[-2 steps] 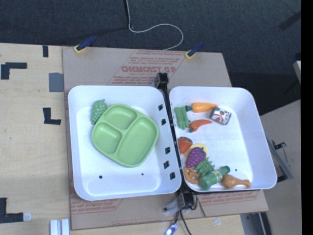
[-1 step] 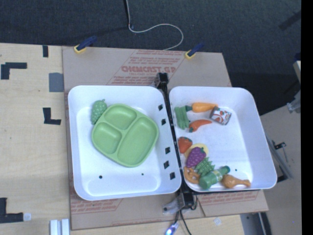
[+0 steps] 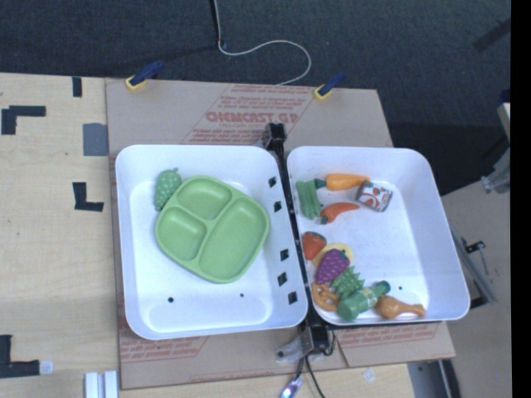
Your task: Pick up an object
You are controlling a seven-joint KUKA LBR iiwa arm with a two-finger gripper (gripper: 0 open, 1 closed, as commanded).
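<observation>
I see toys crowding the right bin [image 3: 415,222]: nearest, a tan gourd-shaped piece [image 3: 400,308], a green bottle [image 3: 358,303], purple grapes [image 3: 330,264]. Farther in, a small can [image 3: 374,196] and an orange carrot [image 3: 345,181]. The left bin [image 3: 141,239] holds a green divided plate [image 3: 212,229] touching green grapes [image 3: 167,187]. Tool state: cannot tell.

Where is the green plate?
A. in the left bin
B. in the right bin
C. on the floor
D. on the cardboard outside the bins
A: the green plate lies inside the left bin, while the toy foods are piled in the right bin.
</observation>
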